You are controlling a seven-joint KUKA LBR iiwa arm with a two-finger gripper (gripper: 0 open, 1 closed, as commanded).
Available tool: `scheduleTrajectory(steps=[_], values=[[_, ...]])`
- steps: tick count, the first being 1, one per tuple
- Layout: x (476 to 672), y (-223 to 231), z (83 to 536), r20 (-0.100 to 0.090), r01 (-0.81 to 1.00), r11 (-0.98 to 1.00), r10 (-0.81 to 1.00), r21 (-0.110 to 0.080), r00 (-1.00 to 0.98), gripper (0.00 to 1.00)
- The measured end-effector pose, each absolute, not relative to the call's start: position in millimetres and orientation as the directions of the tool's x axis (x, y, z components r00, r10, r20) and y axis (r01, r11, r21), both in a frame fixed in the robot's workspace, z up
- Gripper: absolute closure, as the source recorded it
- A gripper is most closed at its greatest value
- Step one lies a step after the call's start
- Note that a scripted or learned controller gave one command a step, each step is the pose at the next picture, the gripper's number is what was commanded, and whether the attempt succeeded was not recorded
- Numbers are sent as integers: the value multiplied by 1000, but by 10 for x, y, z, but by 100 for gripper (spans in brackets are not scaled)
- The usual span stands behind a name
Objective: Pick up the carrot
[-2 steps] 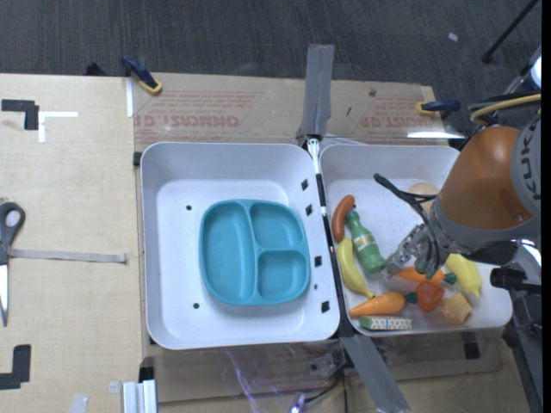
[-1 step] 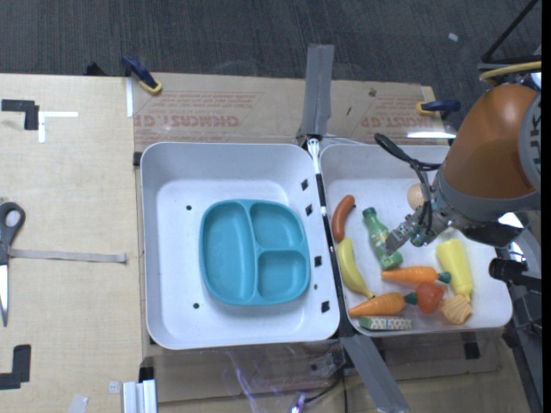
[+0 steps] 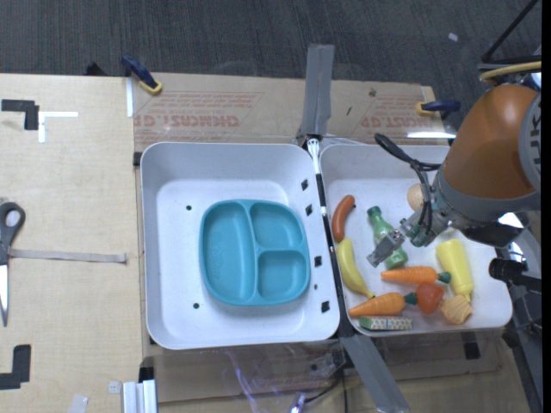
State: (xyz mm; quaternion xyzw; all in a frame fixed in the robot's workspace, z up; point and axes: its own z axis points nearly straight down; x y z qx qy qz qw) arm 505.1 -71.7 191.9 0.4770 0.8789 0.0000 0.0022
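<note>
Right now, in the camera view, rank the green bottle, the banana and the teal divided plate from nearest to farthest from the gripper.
1. Green bottle: just left of the gripper, in the right bin.
2. Banana: farther left, along the right bin's left wall.
3. Teal divided plate: farthest, in the left bin.

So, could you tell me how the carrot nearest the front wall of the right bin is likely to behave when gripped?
The front carrot looks like rigid toy plastic, so probably stiff and light. Its tapered, rounded body may slip or roll between fingers. The banana and tomato lie close, so it may nudge them.
</note>
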Motion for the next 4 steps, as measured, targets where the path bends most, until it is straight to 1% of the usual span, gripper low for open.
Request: scheduleTrajectory(steps=[1,2,3,4], values=[[4885,-1178,1123,-28,797,603,798,18,-603,0],[4909,-1180,1222,-31,796,605,796,21,-604,100],[4812,-681,1915,-2,930,368,930,2,-368,100],[4811,-682,1915,-2,930,368,930,1,-368,0]])
